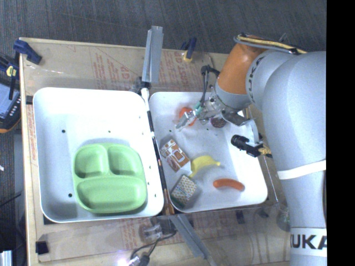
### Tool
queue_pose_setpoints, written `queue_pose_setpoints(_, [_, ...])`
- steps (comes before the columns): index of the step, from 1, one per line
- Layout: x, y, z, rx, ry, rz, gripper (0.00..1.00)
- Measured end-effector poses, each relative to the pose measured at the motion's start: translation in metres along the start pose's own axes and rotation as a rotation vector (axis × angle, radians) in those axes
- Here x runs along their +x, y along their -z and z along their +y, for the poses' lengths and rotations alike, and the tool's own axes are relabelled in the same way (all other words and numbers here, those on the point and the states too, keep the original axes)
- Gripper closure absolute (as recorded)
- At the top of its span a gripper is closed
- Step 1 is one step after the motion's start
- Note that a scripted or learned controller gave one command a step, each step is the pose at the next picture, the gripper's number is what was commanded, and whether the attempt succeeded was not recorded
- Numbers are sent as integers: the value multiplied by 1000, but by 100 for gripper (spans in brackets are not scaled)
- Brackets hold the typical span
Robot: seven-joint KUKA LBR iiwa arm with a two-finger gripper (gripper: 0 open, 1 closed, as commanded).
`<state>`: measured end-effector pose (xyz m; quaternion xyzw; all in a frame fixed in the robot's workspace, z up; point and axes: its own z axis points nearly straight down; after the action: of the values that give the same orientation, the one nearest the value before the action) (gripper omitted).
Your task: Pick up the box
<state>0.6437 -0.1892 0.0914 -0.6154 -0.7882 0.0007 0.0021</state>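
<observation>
We saw the claw, grip state unclear, over the right bin; the box lay below-left.

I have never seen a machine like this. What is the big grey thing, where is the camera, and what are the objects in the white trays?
The big grey thing is a robot arm with an orange band. It reaches in from the right. At its end is a gripper, low over the back of the right bin, close to a small red thing; whether it holds anything cannot be told. One camera looks down from above at a slant. The left bin holds a green tray. The right bin holds a small box, a banana, a patterned packet and an orange sausage-shaped thing.
</observation>
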Motion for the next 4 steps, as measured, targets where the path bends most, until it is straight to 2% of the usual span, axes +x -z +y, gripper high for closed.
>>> queue_pose_setpoints(1, [18,63,18,-5,307,-6,0])
queue_pose_setpoints(2, [24,50,-108,0,315,-2,0])
queue_pose_setpoints(3, [55,54,-77,-3,347,-4,0])
queue_pose_setpoints(4, [41,49,-46,-4,511,-5,0])
